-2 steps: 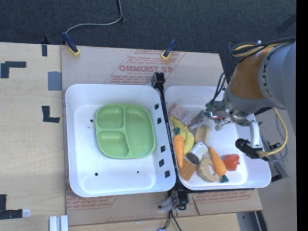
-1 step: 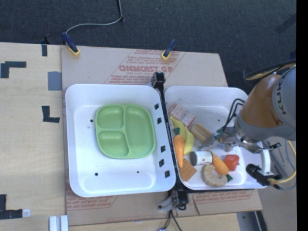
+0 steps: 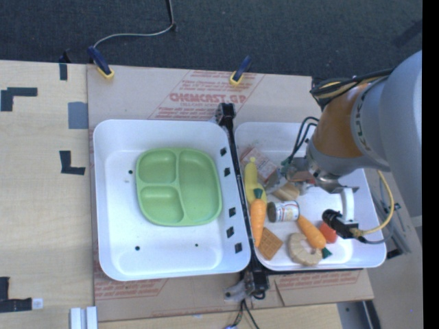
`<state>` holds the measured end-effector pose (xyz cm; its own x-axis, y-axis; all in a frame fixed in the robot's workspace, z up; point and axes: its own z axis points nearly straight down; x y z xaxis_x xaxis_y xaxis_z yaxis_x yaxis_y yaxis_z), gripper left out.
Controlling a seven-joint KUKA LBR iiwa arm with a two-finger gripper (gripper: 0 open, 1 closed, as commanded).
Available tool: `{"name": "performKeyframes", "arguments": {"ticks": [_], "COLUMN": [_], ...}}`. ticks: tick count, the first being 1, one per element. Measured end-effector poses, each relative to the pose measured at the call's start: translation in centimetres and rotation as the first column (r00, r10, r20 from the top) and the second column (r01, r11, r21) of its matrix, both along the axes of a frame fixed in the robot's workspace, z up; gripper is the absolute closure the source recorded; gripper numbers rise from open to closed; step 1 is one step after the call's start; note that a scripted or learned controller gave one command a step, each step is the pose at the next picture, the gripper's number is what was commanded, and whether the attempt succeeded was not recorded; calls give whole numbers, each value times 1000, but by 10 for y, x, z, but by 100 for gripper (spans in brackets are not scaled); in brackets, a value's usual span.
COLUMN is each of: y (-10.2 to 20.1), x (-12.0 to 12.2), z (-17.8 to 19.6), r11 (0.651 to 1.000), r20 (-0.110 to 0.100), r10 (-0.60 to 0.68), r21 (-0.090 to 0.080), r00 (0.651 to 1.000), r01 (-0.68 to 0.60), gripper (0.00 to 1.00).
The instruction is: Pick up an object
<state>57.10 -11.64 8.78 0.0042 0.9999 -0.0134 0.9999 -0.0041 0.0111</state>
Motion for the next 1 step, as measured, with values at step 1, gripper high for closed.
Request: {"name": "performKeyframes", "arguments": {"ticks": [1], "y": [4], "x": [0], "z": [9], "r11": [1000], "r20": [-5], "r10": [4], "r21": [7], "r00": [1000], "r01": [-4], "gripper": [100]}}
